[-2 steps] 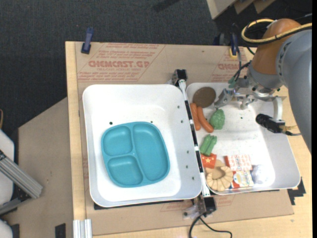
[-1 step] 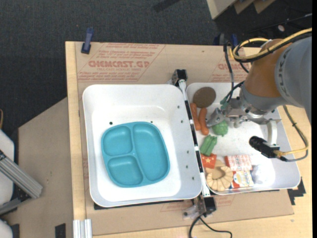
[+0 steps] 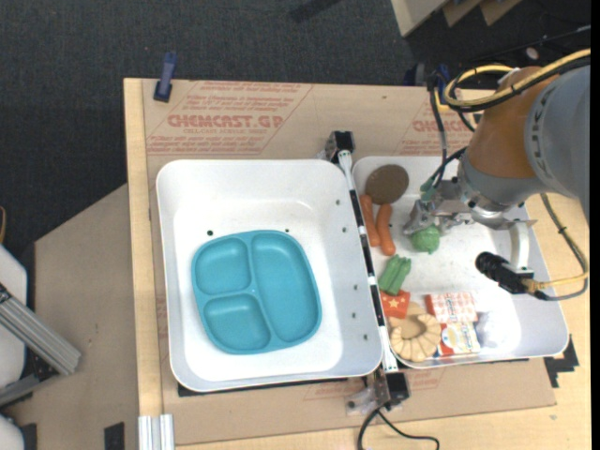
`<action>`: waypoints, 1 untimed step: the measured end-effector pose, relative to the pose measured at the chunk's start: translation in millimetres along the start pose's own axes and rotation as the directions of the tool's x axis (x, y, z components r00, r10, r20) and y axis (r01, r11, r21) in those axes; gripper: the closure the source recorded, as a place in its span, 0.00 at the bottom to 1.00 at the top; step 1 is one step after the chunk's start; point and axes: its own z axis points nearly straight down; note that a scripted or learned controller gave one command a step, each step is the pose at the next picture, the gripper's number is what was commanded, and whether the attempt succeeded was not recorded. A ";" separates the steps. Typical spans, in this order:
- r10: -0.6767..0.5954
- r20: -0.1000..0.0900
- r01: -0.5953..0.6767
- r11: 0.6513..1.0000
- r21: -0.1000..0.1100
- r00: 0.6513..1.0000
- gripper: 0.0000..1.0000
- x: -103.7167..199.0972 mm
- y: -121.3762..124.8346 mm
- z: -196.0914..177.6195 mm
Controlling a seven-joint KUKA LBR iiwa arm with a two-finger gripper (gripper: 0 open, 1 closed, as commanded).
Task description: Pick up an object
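Observation:
My gripper (image 3: 424, 221) hangs low over the right bin (image 3: 544, 331), at its upper middle. A small round green object (image 3: 427, 241) lies right under it, partly covered by the gripper, and I cannot tell whether they touch. An orange carrot-like piece (image 3: 380, 228) lies to the left, along the bin's left wall. A brown round object (image 3: 386, 183) sits in the far left corner. Nearer the front are a green ridged piece (image 3: 395, 274), a small red piece (image 3: 397, 304), a tan scalloped pastry (image 3: 415, 337) and a red-and-white packet (image 3: 454, 322).
The left bin (image 3: 183, 195) holds a teal divided plate (image 3: 255, 291). The grey arm with its orange band (image 3: 506, 129) comes in from the right over the right bin's far edge. A ridge (image 3: 361, 242) divides the two bins.

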 end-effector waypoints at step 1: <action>-0.009 -0.002 0.009 1.000 -0.011 1.000 1.00 70.2 27.2 -86.5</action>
